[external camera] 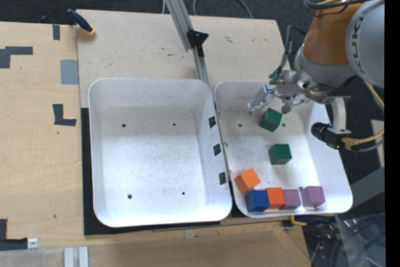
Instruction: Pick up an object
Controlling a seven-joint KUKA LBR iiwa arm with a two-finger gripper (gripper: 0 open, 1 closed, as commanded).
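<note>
Landmark is the right bin [325, 153]. Nearest, along its front wall: blue cube [257, 200], orange cube [275, 197], two purple cubes [291, 198] and [313, 196] in a row, touching or close to it, with a second orange cube [247, 179] tilted just behind the blue one. Mid-bin: green cube [280, 154] flat on the floor, on its own. Further back: another green cube [270, 120], tilted on a corner, directly under the gripper [273, 103] near the bin's back half. Fingers look spread, one out to the left, the other nearer the wrist; the tilted cube sits just below them, but I can't confirm it's clamped between the pads vs. just leaning or resting on the floor. So I'd call the claw open-ish with no confirmed hold. Left bin [100, 153], beside the right one, has nothing relevant to the grab. Progress, my read: arm is positioned over a target and the tilted green cube is the obvious candidate, but grasp not verified and no clear lift. Left to do: close on it, raise it clear of the bin floor.
</note>
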